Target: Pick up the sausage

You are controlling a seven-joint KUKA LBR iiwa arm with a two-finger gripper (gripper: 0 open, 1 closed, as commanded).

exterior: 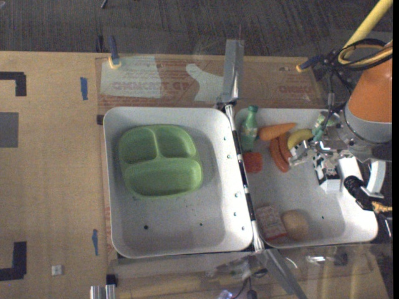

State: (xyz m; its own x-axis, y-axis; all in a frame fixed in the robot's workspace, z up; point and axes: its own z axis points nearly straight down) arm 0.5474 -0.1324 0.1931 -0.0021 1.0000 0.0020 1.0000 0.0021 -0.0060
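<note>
The sausage (278, 154) is a short reddish-orange link lying nearly upright in the picture, in the upper left part of the right bin (349, 226). My gripper (300, 152) hangs just to the right of it, low over the bin floor, at the end of the grey arm with the orange band (372, 95). The sausage lies beside the gripper's tip, and nothing shows it being held.
Around the sausage lie an orange carrot (277, 131), a yellow banana (299, 137), a green bottle (249, 126) and a red piece (252, 162). A pink wafer (270, 220) and a tan potato (295, 223) sit at the bin's front. The left bin (181, 229) holds a green divided plate (161, 159).
</note>
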